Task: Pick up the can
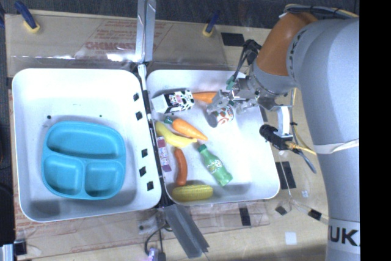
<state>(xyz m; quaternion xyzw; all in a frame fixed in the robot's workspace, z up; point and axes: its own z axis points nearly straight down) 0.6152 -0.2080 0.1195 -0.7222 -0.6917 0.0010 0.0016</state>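
Camera view: the can [221, 115] sits in the upper middle of the right bin [259, 175], lying tilted, silvery with red and white print on the end facing the camera. My gripper [231, 99] is directly on top of it, touching or nearly so; I cannot tell from this angle whether I am clenched, released, or grasping the can.

Just left of the can: a small black-and-white carton [179, 101], lying on its side. An orange carrot [204, 96] lies between carton and gripper, near the bin's back wall. Below the carton, a second carrot [188, 129] lies slantwise, touching a yellow banana [173, 137] under it. Further toward the front: a green bottle [214, 165] on its side, a red sausage [181, 166] to its left, and a yellow corn cob [192, 192] against the front wall.

Left bin [30, 95]: a blue divided tray [84, 159], well apart from the can.

My arm [330, 107] comes in from the right, orange band [278, 49] above the wrist.
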